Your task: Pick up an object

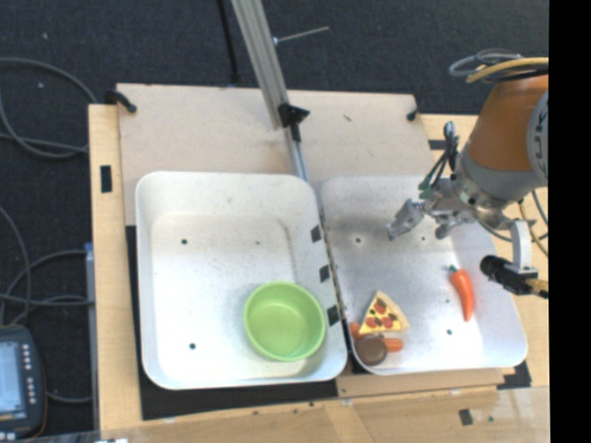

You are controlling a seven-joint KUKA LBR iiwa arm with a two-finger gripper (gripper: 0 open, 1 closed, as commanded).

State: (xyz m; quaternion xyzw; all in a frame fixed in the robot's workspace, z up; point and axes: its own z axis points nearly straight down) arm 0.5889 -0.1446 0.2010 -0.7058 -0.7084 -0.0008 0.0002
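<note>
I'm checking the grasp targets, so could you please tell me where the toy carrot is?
The toy carrot lies in the right bin, near its right edge, right of the pizza slice.

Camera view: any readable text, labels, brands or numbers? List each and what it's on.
None readable.
Handheld device at the left edge: its screen is too small and blurred to read.
Pizza slice toy, carrot toy, green bowl, both white bins and the claw: no lettering visible.

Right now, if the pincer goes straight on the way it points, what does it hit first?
Likely the bare floor of the right bin; the pincer points down-left, and no object lies there, though depth is unclear.
</note>
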